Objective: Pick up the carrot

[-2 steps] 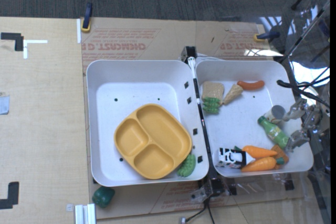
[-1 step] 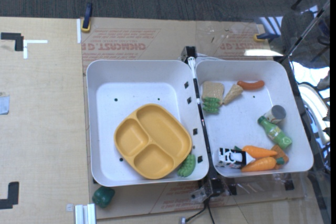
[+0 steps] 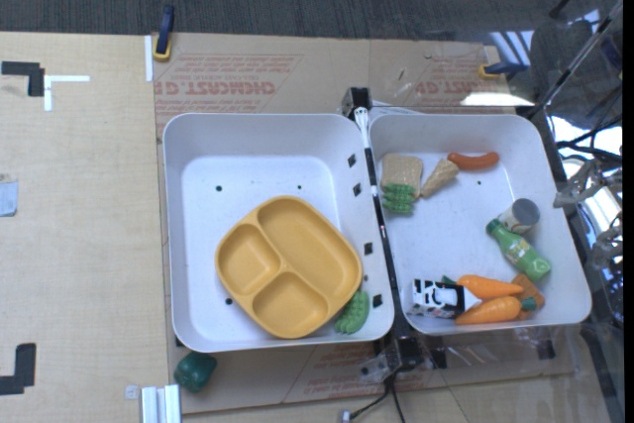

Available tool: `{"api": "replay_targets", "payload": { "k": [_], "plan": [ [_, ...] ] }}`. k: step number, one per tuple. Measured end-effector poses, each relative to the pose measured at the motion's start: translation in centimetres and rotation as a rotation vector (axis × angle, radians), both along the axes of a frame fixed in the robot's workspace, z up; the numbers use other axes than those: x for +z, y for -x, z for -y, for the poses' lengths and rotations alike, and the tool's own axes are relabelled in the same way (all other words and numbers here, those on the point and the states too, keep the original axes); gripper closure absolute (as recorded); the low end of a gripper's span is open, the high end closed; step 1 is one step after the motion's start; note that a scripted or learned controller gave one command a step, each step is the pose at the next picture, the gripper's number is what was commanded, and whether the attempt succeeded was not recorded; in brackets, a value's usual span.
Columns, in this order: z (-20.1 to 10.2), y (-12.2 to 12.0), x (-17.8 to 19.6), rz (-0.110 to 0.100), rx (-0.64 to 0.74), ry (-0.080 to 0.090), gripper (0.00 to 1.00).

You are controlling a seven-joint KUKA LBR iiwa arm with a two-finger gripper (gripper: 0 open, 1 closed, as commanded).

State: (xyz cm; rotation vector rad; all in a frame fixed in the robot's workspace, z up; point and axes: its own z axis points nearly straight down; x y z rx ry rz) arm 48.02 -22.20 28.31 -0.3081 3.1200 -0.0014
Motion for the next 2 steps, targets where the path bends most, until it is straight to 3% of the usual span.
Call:
{"api": "replay_targets", "payload": {
  "k": [1, 2],
  "plan": [
    [-0.1, -0.6, -3.3, -0.002, 0.187, 0.0, 0.0],
    [-0.1, -1.2, -9.3, -0.003, 0.519, 0.0, 0.0]
  ]
}}
